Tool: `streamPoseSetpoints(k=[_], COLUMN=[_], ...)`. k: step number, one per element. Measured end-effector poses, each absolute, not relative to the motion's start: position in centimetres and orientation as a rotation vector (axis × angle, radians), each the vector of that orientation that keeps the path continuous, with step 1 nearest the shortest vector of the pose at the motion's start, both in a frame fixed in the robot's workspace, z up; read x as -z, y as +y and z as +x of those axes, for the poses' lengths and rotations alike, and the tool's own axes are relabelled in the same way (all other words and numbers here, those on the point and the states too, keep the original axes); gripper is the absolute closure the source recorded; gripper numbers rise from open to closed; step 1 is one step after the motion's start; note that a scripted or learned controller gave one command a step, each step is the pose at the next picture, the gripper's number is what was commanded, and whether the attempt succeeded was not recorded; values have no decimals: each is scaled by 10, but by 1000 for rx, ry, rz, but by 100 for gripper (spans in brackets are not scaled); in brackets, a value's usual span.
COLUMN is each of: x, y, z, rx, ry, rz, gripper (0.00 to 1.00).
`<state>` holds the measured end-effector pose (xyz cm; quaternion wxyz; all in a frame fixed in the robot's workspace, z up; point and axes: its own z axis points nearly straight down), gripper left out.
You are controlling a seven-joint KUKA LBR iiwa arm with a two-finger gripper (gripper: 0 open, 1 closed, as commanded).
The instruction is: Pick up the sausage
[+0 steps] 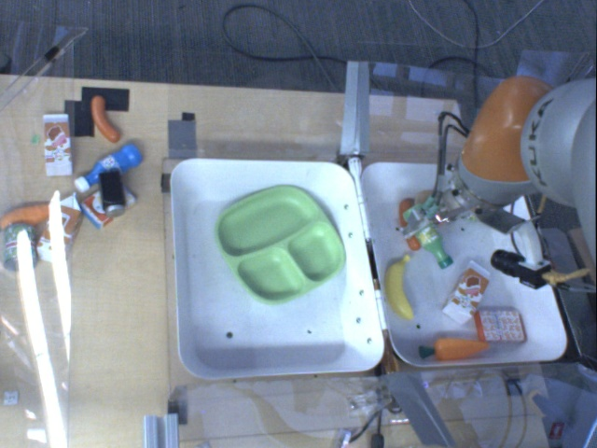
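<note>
A red-orange sausage (408,216) lies near the left wall of the right bin (550,343), partly hidden by the gripper. My gripper (432,210) hangs low right beside it, over the cap end of a small green bottle (436,247). Whether anything sits between its fingers is hidden by the gripper body. The grey arm with its orange band (499,138) reaches in from the right above the bin's far side.
The right bin also holds a banana (399,287), a small carton (467,294), a waffle-patterned box (499,325) and a carrot (457,349). A green divided plate (280,241) sits in the left bin (201,334). Another sausage (105,119) and other items lie on the bench at the left.
</note>
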<state>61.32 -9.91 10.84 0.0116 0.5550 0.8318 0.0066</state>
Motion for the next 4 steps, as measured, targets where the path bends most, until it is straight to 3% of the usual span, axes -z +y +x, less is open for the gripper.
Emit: streamPoseSetpoints(k=[1, 2, 3, 4], x=[-186, -185, -185, -96], y=[-27, -49, -49, -97], z=[616, 593, 593, 641], rx=[-6, -4, -4, -3], ry=[2851, 2777, 2776, 2795], rz=[1302, 1461, 1461, 1424], gripper=[100, 100, 0, 0])
